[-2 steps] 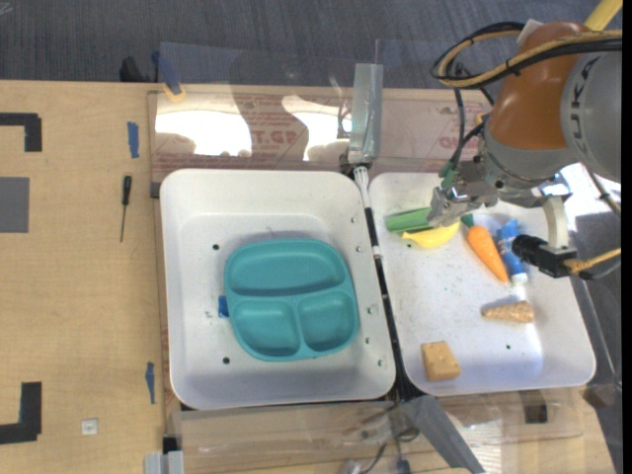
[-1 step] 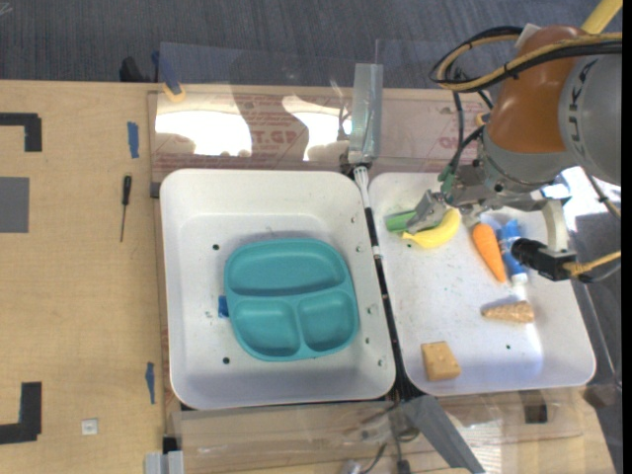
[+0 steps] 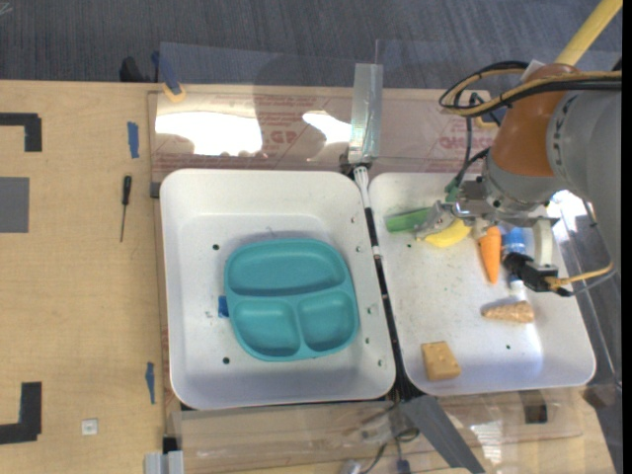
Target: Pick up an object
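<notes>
The gripper (image 3: 441,221) hangs low at about 10 o'clock in the right bin (image 3: 558,363), just above a small yellow piece (image 3: 449,236), which looks like the likeliest thing to pick; whether the gripper is released or clenched cannot be told from this angle, and nothing can be seen held in it. The yellow piece looks like toy food, so probably light, stiff and smooth enough to slip; a hold across its narrow middle seems safest, since its curved ends would squirt out. A green piece (image 3: 406,221) lies just beside it toward 9 o'clock and could get pinched along with it. In the same bin an orange carrot (image 3: 490,251) lies at 12 o'clock with a blue thing (image 3: 513,241) close at its 3 o'clock side, a tan ridged piece (image 3: 509,312) sits near 4 o'clock, and a tan cube (image 3: 440,359) rests well apart at 7 o'clock. The left bin (image 3: 188,215) holds one teal divided plate (image 3: 230,276), its three wells bare
</notes>
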`<act>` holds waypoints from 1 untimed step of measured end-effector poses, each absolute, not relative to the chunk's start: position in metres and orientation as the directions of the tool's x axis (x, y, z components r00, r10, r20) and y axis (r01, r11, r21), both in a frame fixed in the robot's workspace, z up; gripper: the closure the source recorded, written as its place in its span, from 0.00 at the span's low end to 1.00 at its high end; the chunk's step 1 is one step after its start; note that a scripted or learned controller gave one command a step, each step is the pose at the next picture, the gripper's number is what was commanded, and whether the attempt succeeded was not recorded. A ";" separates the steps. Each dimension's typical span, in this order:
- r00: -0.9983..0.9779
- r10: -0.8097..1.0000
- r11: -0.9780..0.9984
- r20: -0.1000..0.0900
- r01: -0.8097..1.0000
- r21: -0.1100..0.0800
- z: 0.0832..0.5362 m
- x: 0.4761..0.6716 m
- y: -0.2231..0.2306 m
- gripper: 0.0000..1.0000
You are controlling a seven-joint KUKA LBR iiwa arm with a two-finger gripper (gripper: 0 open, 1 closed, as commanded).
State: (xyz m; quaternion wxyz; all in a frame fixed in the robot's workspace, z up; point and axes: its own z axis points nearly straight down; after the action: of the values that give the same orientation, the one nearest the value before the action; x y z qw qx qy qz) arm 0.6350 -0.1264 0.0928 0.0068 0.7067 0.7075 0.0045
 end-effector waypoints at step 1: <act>-0.027 1.000 0.027 0.008 1.000 0.010 0.090 0.579 -0.169 0.00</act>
State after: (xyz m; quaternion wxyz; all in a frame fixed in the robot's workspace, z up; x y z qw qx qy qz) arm 0.5792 -0.1689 0.0897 0.0005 0.6973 0.7167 0.0062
